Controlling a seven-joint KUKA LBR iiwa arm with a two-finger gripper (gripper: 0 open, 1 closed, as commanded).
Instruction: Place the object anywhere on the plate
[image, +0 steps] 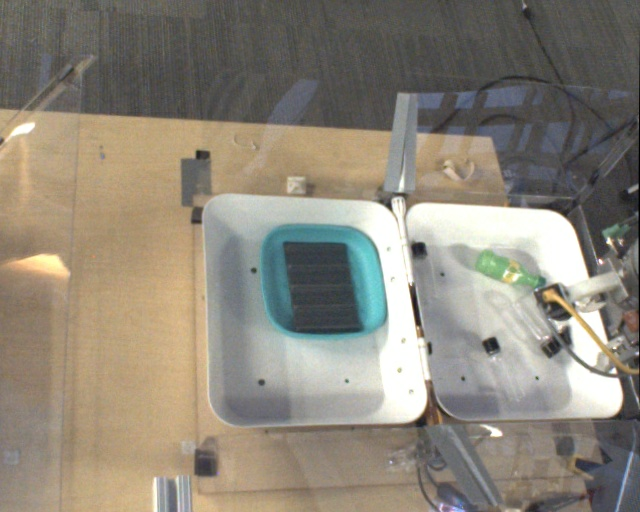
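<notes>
One fixed camera looks down at a slant from above, far enough back to take in the wooden surface (110, 330), both white bins and some floor beyond.

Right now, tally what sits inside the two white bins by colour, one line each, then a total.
Teal: 1, the plate in the left bin.
Dark grey: 1, the ridged insert on that plate.
Green: 1, the green object in the right bin.
Total: 3
</notes>
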